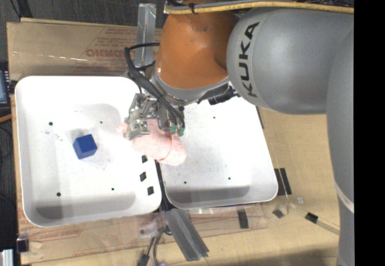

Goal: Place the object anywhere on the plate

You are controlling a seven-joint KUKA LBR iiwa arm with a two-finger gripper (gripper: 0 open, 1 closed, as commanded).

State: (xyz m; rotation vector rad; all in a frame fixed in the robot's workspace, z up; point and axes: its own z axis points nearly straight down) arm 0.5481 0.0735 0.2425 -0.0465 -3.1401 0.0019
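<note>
Grey arm with orange band reaches in over the right bin. Left bin sits to the tool's left. Pink plate lies directly under the tool, straddling the seam between the two bins. Blue cube rests in the left bin, well left of the tool, apart from the plate. Tool state: cannot tell, too cluttered.

We see the left bin mostly open, with a blue cube alone toward its middle and bare floor all round it. The arm covers the right bin's upper part. A pink plate straddles the ridge between bins, directly under the gripper.
</note>
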